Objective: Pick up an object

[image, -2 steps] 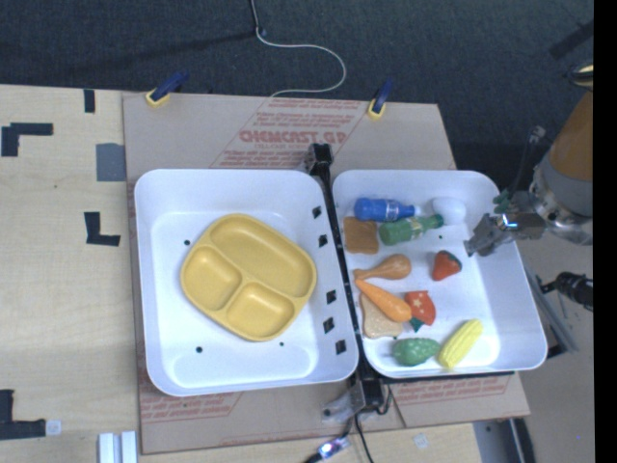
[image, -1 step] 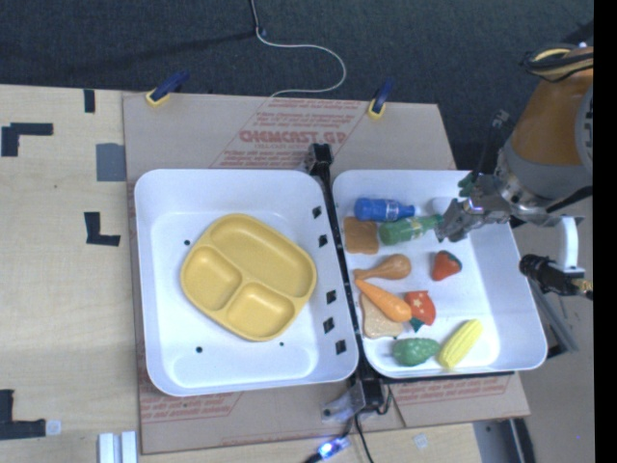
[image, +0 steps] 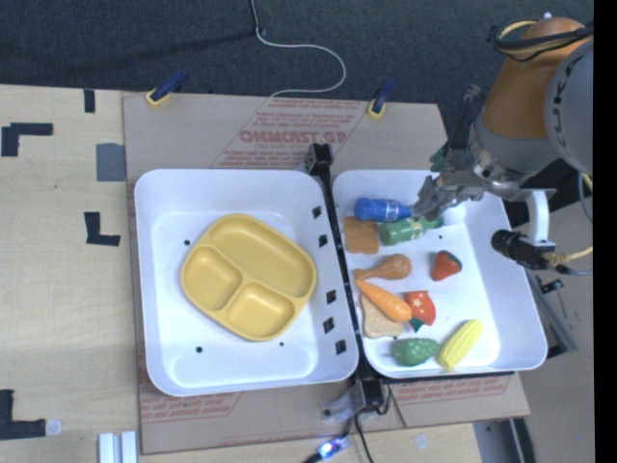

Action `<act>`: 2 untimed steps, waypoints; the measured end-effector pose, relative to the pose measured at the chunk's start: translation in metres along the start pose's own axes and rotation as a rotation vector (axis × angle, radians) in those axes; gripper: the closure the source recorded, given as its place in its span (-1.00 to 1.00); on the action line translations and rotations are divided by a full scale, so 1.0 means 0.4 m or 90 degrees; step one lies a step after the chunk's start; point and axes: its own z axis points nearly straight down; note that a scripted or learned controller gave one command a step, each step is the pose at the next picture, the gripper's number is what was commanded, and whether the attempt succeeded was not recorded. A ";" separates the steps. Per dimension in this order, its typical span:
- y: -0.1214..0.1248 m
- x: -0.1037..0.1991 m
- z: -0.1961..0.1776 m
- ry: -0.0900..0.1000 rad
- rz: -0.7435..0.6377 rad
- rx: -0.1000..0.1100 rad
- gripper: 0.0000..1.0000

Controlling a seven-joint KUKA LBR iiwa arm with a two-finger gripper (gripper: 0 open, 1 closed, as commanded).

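Gripper (image: pixel 430 207) sits low in the right bin (image: pixel 511 297), at the far end, right at the green bottle (image: pixel 401 230), which lies just beside the blue bottle (image: pixel 382 208); whether the pincer is spread or pinching anything cannot be told from this slanted view. Judgement: to do this grasp well, centre on the green bottle across its narrow width, keeping clear of the blue bottle and the bread piece (image: pixel 361 236) touching its left end. The yellow tray (image: pixel 248 276) in the left bin (image: pixel 174 355) plays no part.
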 end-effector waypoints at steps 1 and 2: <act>0.052 0.069 0.015 -0.001 0.001 0.001 1.00; 0.076 0.052 0.005 0.000 0.002 0.001 1.00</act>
